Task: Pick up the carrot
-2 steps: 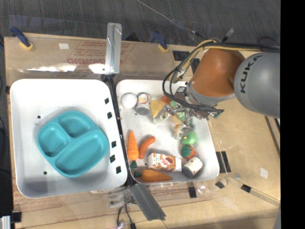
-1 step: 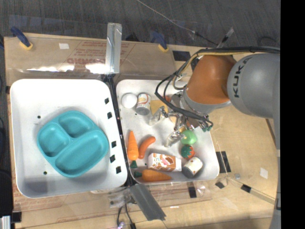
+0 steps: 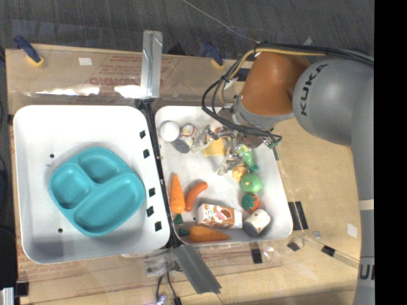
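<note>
Orange carrot lies upright along the left wall of the right bin, just beside a sausage and above a small carton. Your gripper hangs over the clutter near the bin's upper middle, well apart from the carrot; you cannot tell its state from here. Judging by the crowding, the wall leaves little room on one side. A blue plate sits in the left bin.

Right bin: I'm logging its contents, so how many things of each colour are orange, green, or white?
Orange: 3, carrot, a second, a redder piece
Green: 2, round, leafy
White: 2, ball, cylinder
Total: 7
</note>
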Robot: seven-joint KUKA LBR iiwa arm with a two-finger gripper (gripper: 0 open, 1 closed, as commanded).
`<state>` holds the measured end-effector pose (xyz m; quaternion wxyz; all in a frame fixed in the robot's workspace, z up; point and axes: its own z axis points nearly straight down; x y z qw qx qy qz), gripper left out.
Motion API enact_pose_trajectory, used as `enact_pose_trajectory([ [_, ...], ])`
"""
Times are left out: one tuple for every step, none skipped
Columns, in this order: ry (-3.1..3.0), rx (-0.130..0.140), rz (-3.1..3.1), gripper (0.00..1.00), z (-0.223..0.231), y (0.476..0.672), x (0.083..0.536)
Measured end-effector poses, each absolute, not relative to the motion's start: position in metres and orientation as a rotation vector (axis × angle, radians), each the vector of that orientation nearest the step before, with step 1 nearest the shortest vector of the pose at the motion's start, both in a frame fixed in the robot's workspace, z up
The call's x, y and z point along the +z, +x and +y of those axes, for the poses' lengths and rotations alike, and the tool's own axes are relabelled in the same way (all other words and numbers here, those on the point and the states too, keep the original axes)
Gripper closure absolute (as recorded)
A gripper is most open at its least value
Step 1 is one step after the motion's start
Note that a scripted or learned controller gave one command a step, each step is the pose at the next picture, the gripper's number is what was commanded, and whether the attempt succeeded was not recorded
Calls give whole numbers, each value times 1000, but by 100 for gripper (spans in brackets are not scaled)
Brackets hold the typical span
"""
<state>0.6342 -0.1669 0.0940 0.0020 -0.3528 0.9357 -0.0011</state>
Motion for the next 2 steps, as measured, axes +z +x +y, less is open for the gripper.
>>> enact_pose_trajectory([
  [-1265, 2, 2876, 0, -205, 598, 93],
  [-939, 3, 2999, 0, -157, 577, 92],
])
